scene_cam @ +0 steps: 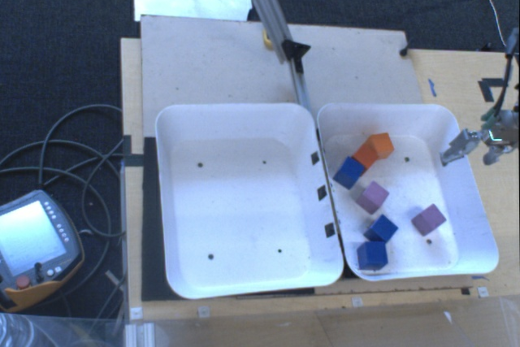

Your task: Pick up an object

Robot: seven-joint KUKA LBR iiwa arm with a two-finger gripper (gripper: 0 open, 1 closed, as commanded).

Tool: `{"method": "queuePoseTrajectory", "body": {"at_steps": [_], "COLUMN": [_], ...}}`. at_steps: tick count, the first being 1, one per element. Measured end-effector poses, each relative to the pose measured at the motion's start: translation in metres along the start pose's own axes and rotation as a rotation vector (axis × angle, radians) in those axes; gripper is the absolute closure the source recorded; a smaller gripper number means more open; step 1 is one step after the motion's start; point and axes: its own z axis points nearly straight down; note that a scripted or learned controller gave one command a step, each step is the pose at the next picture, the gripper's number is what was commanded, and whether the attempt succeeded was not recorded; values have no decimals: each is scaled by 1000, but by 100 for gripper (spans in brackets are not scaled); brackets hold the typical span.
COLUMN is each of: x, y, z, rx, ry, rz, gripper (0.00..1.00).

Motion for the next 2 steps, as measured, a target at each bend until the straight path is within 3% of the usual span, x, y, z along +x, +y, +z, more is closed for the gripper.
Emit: {"method": "queuePoseTrajectory", "body": {"at_steps": [1, 2], "x": [0, 9], "y": [1, 4], "z": [-2, 44], "rx": [-4, 0], "ry": [-1, 0], "rz": [-1, 0], "gripper": [0, 0]}}
